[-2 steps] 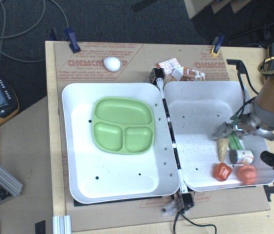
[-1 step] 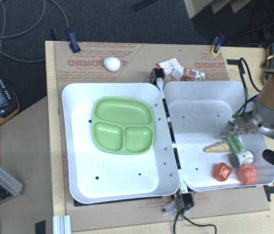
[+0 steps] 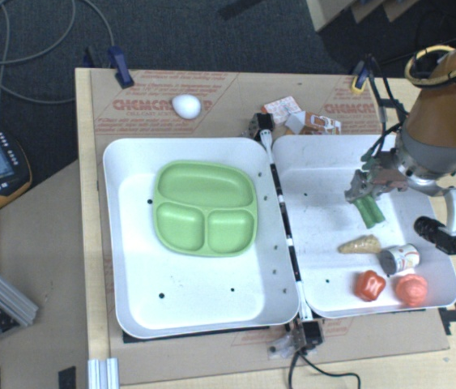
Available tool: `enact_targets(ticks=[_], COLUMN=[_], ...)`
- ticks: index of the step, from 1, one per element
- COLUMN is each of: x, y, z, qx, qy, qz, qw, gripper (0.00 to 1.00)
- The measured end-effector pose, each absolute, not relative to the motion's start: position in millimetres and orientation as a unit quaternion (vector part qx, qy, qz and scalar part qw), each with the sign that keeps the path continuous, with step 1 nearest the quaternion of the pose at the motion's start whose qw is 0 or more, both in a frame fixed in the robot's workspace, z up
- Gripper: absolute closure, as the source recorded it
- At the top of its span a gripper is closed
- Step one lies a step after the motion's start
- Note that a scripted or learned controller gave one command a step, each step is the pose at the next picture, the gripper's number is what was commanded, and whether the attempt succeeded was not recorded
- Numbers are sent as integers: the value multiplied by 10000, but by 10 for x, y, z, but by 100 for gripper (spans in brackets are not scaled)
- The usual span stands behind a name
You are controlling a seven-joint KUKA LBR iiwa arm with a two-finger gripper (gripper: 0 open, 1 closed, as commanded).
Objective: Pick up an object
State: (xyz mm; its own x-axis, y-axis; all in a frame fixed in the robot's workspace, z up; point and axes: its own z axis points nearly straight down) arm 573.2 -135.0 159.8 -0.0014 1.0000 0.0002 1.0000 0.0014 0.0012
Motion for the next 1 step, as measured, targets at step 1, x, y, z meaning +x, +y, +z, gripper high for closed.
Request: enact_targets(ticks=[1], x=[5323], y=[-605], z=[2309], qx=[7066], qy=[7076], qz=[4], qw=[1], gripper=[100])
